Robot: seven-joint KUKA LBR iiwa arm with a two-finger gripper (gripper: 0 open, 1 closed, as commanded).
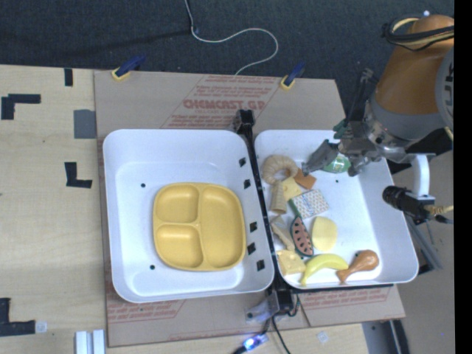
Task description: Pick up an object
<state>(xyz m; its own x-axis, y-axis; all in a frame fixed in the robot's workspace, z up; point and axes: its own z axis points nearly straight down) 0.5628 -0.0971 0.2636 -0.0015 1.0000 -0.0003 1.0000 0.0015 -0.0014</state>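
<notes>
The gripper hangs over the right bin, above the heap of toy food crowded along its left wall; whether it is released or clenched I cannot tell. The yellow divided plate sits alone in the left bin, so any pick comes from that 1 heap.

A yellow divided plate lies in the left white bin, well to the left of the jaws and lower in the view. Both bins rest on a cardboard sheet on the worktop. A white cable loops over dark carpet, up and left of the jaws.
</notes>
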